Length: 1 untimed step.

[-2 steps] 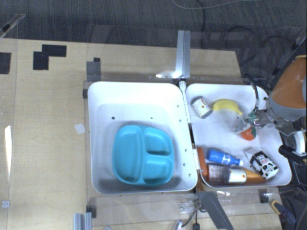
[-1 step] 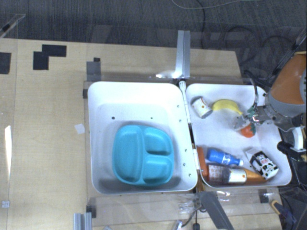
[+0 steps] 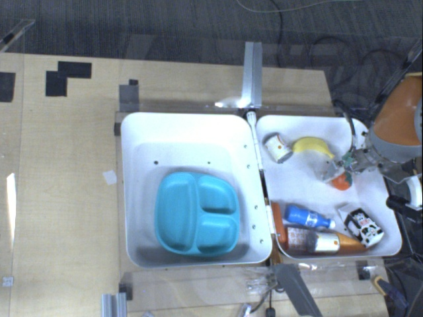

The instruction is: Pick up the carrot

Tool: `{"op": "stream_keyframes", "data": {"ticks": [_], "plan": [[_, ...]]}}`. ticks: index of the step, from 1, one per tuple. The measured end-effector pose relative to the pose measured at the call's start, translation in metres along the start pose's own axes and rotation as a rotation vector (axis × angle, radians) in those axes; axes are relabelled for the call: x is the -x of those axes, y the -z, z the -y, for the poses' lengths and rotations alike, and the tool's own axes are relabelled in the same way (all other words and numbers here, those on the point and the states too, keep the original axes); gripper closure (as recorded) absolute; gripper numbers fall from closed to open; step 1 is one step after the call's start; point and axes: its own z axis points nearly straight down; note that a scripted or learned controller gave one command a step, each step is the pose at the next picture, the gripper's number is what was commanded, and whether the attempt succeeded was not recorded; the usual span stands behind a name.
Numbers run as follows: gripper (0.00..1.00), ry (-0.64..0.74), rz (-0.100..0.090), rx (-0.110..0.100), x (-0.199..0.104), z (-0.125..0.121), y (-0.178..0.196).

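Nearest the camera, along the front wall of my right-hand shallow white bin, a long orange-and-brown bottle with a white label lies on its side. Just behind it a blue tube with a white cap lies at a slant, touching or nearly touching that bottle. Off to the right of those two, near the front right corner, sits a small black-and-white spotted box.

Across the divider, the left-hand shallow white bin carries a turquoise plastic divided plate, three compartments, sitting toward the front.

Moving back in the right bin: here is the small orange carrot with a green tip, resting on the bin floor toward the right side. My claw is down right over it, just behind and above, close against the carrot's upper end. Whether the claw is released or clenched I cannot tell from this angle, and I see no carrot lifted off the floor.

Behind that, a yellow banana curves along the back half, and just left of it a small white cylinder-shaped cup with a dark opening lies tipped over, nearly touching the banana's end.

Beyond the bins, the pale wooden table runs out to the left, with black angular markers near its far edge.
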Motion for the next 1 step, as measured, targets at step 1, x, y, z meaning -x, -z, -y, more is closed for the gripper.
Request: {"op": "stream_keyframes", "data": {"ticks": [1], "plan": [[1.00, 0.195, 0.001, 0.002, -0.0094, 0.0321, 0.0013]]}}
